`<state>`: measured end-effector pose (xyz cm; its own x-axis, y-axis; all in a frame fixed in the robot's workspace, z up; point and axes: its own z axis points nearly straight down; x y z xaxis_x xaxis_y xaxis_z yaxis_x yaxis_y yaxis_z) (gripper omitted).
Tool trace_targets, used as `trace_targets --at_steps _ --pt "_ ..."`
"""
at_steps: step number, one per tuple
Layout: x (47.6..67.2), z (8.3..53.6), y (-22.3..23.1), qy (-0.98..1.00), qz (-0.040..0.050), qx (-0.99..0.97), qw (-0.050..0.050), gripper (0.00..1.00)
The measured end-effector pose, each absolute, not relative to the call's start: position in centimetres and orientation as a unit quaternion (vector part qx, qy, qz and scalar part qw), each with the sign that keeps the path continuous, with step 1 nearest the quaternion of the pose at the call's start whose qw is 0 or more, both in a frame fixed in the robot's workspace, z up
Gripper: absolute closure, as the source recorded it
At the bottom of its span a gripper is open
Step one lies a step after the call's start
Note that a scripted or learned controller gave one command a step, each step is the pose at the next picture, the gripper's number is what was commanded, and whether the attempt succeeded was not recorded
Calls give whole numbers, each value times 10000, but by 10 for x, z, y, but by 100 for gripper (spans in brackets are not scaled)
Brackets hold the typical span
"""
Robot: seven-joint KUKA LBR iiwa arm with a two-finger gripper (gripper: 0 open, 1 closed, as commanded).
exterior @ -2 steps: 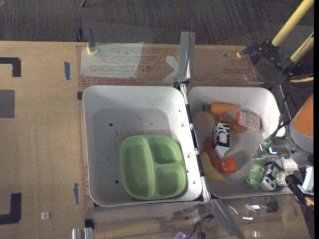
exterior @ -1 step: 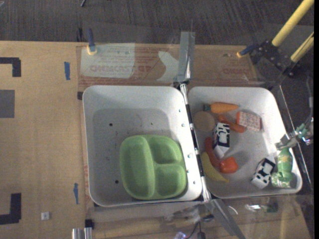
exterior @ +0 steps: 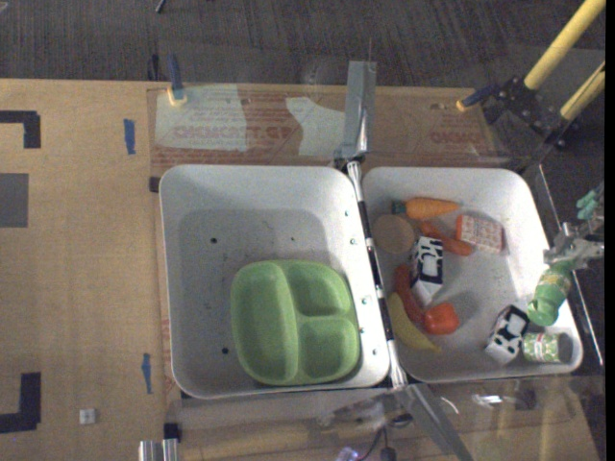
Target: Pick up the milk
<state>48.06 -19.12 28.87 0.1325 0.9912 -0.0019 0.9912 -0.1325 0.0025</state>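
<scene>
Lying partly hidden: red pepper (exterior: 407, 294) and banana (exterior: 411, 328), both tucked under the black-and-white milk carton (exterior: 428, 263). Running off the right edge: yellow poles (exterior: 567, 36). Staying too blurred to identify: green bottle-like thing (exterior: 548, 296) on the right bin's rim (exterior: 534, 192).

milk (exterior: 428, 263): black-white cow patches | plate (exterior: 294, 321): green | carrot (exterior: 430, 206): orange

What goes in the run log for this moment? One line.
milk carton | right bin, centre | second carton | same bin | not lifted
</scene>
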Motion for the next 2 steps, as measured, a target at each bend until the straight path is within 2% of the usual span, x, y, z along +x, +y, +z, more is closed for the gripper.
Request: trace_targets --at_steps 2 --pt "480 396 -103 4456 -5 8952 5 100"
